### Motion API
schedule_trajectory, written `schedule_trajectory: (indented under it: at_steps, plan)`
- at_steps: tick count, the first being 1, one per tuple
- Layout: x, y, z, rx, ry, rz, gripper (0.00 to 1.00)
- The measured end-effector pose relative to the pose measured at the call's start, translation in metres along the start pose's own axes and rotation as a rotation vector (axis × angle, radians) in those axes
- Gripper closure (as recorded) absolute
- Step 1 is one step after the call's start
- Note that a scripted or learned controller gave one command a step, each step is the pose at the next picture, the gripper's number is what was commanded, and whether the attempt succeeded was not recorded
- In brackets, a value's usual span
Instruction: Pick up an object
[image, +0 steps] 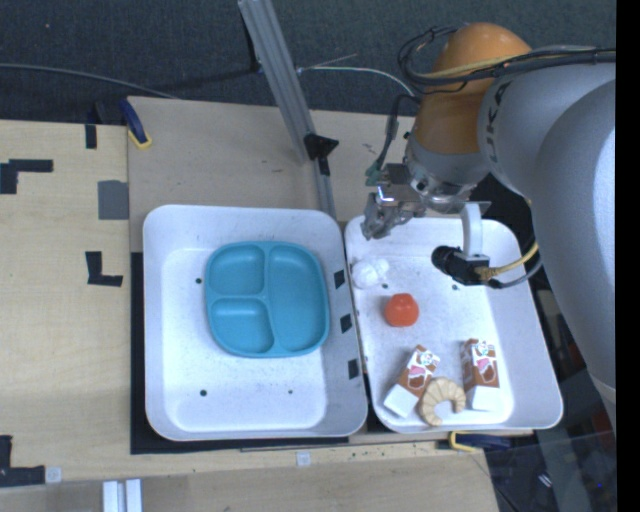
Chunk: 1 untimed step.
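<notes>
Tool (380, 222): at the right bin's (530, 310) far-left corner; grip state unclear.
Tomato (401, 310): smooth, round, likely slippery; pinch across its middle.

Bulky smooth grey arm (560, 130), glossy rounded orange band (470, 75) above wrist. Thin black cables loop beside band. Small metallic two-finger gripper (380, 215) below band; black fitting with yellow-tipped cable nearby.
</notes>
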<state>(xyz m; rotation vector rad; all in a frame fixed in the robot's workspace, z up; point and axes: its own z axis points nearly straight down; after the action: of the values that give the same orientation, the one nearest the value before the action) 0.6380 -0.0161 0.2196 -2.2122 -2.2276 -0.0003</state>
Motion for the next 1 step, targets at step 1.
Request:
schedule_trajectory:
  at_steps: [1]
  plan:
    - [0.0504, 0.0063, -0.0109, -0.001, 0.0, 0.0, 1.0]
